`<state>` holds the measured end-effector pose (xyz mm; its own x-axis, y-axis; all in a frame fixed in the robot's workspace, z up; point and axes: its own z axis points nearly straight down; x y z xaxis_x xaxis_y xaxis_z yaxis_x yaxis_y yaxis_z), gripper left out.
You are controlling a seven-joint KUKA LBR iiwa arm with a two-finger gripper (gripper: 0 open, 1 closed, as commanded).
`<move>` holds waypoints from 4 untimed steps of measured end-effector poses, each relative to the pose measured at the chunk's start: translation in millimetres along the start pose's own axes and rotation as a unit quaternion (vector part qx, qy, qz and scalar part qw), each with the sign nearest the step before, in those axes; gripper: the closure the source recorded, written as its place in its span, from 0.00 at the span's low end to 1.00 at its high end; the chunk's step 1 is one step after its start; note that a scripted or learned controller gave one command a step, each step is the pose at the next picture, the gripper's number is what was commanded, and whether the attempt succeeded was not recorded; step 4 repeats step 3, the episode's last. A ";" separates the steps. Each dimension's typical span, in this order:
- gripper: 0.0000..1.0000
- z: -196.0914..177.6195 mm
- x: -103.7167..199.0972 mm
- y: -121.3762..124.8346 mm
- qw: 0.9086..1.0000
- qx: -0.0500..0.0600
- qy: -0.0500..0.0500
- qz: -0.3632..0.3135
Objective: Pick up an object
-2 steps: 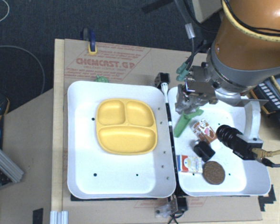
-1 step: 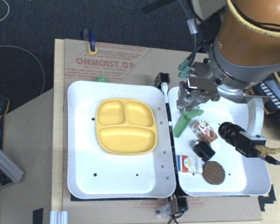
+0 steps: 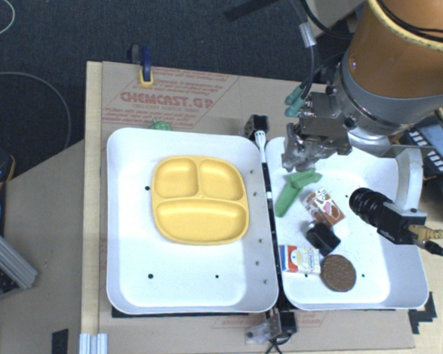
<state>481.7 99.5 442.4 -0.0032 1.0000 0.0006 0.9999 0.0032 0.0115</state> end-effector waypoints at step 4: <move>1.00 46.3 52.2 -3.8 1.000 0.009 -0.001 0.003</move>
